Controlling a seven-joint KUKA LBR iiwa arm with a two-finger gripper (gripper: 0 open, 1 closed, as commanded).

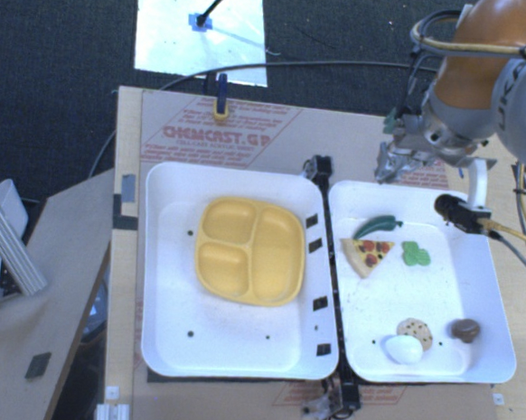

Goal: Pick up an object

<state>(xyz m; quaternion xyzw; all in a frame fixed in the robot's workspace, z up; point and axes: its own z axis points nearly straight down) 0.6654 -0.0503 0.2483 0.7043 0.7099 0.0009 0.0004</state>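
The right bin point(482, 308) holds a green pepper point(378, 225), a pizza slice point(366, 254), a green leafy piece point(414, 255), a cookie point(415, 331), a white egg point(404, 350) and a brown round piece point(465, 330). My gripper point(392, 166) hangs above the bin's far left rim, up and slightly right of the pepper. Nothing shows between its fingers, which look close together.
In the left bin point(163, 269) lies a yellow divided plate point(248, 250). Black clips point(319, 303) run along the seam between the bins. A cardboard sheet point(224, 129) lies behind the bins, with a blue and yellow clamp point(221, 97) on it.
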